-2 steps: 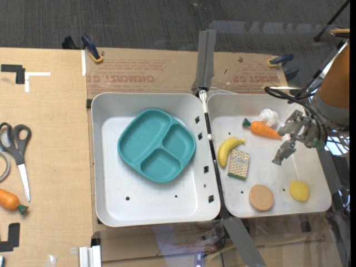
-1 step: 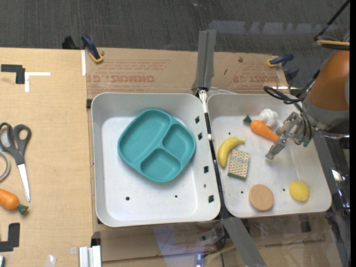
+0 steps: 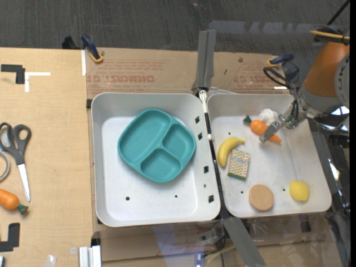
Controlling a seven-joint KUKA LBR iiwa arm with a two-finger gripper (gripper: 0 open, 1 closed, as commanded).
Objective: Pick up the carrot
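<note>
An orange carrot (image 3: 257,127) lies in the right bin (image 3: 311,171), near its far edge, with its thin end pointing right and toward the front. My gripper (image 3: 271,133) reaches in from the right and is low over the carrot's middle, hiding part of it. A second small carrot (image 3: 8,199) with a green stub lies on the wooden bench at the far left, outside both bins.
In the right bin are a white lump (image 3: 268,115) just behind the carrot, a banana (image 3: 228,149), a patterned box (image 3: 238,164), a tan round disc (image 3: 261,197) and a lemon (image 3: 299,191). The left bin (image 3: 105,199) holds a teal divided plate (image 3: 157,144). Scissors (image 3: 16,149) lie on the bench at left.
</note>
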